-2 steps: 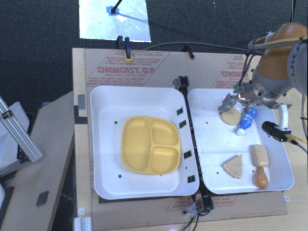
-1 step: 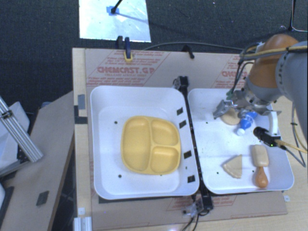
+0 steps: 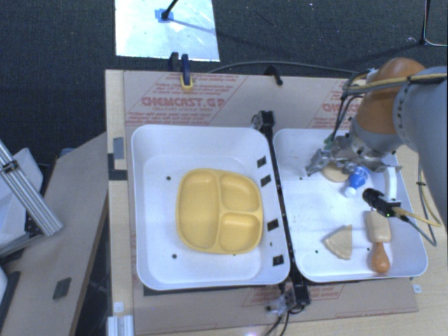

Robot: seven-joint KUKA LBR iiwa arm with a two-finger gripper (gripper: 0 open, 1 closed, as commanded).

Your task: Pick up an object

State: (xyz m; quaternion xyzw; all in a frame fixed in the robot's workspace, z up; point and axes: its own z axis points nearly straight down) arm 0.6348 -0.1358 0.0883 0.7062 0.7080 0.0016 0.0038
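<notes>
My gripper hangs low in the right bin, fingers spread and holding nothing, positioned to close on the blue-capped bottle just right of it.

Two white bins sit side by side on one desk. One yellow divided plate fills the left bin. The right holds one wedge-shaped piece, one wooden-handled tool and one blue-capped item.
</notes>
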